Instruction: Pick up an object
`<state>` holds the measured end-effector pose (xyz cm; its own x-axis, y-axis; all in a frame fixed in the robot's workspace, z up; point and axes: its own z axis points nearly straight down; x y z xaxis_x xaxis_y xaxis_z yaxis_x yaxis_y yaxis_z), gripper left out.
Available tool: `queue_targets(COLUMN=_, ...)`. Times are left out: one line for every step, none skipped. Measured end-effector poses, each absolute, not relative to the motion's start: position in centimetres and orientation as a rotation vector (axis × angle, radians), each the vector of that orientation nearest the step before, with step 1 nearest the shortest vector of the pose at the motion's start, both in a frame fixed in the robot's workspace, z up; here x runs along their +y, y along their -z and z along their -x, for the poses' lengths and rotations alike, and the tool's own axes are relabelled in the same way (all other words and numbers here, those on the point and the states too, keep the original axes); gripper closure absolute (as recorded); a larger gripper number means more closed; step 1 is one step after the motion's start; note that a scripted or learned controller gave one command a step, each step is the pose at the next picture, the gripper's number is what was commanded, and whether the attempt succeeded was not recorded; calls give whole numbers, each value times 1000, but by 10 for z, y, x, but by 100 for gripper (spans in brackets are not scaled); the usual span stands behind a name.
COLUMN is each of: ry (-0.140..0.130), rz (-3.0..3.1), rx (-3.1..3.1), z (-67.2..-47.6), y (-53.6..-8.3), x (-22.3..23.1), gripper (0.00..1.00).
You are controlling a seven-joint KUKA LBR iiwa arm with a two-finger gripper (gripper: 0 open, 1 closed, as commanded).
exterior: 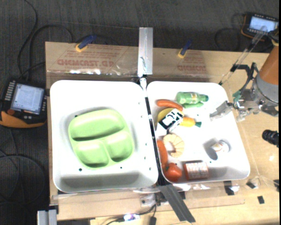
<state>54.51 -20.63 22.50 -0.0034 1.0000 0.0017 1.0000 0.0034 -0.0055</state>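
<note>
The pincer (223, 109), whose state I can't tell, hangs beside the green bottle (191, 98), which looks light, stiff and slick; best gripped across its middle.

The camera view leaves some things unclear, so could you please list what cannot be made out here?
- Gripper: small and blurred at the right bin's edge; finger state unreadable.
- Arm: cut off by the right edge.
- Black-and-white item: too blurred to identify, covers part of the yellow piece beneath.
- Small round object: too small to name.
</note>
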Motion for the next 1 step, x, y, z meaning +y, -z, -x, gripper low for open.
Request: queue_targets(ry=-5, rz=2136, rx=-2297, z=-586, y=-111, x=-167, gripper=0)
